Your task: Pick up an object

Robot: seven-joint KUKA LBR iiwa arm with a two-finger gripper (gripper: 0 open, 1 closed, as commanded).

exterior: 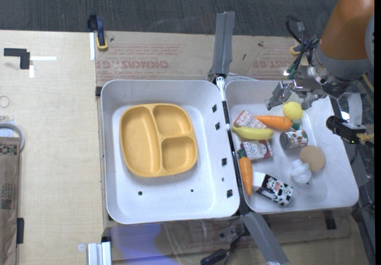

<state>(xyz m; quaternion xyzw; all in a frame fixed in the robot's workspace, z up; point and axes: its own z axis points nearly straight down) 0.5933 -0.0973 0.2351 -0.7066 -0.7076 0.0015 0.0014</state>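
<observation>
In the camera view, the gripper [293, 98] hangs over the far part of the right bin [339, 198], its fingers [275, 100] spread wide, with a yellow lemon [292, 110] between and just below them; whether they touch it cannot be told. The lemon is rounded, its long axis unclear. Just beside it an orange carrot [274, 121] lies crosswise, tip toward the right, above a yellow banana [252, 133] lying left to right. A second carrot [246, 174] lies along the bin's left wall. Nearby are a small printed can [293, 139], a black-and-white cow-pattern carton [275, 189] and two small packets, print unreadable. The left bin [119, 198] holds a yellow divided tray [158, 139]. Mirrored red lettering marks the cardboard on the desk [47, 156].
</observation>
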